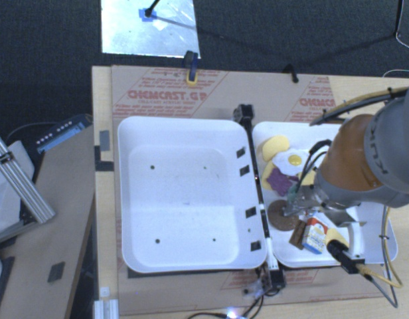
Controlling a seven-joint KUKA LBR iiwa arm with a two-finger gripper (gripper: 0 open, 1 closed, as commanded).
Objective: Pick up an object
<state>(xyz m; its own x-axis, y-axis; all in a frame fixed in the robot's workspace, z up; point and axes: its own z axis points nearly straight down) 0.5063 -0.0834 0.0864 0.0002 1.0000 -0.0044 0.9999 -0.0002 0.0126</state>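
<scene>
- End effector [299, 205]: seen low over the right bin [372, 252], near that bin's left wall and toward its front half; whether anything is gripped cannot be told, since the wrist and cabling hide the working parts.
- Arm [364, 155]: a grey body with an orange band is shown reaching in from the bench's right edge, covering much of the right bin's middle and right side.
- Right bin: placed on the right half of the bench [105, 178], with several small objects gathered along its left side.
- Yellow piece [274, 145]: located toward the back left corner of the right bin.
- White-and-yellow item [292, 159]: found just in front of the yellow piece, beside the arm.
- Purple object [279, 179]: placed just behind the end effector, near the left wall of the right bin.
- Brown round object [279, 216]: lying just beside the end effector, on its left and front side, close to the left wall.
- Red, white and blue packet [315, 236]: shown in front of the end effector, toward the front edge of the right bin, with a dark brown piece [298, 234] at its left.
- Left bin [184, 191]: set beside the right bin on the bench's middle.
- Cardboard sheet [166, 93]: laid under both bins, with red printing visible along the bench's back edge.
</scene>
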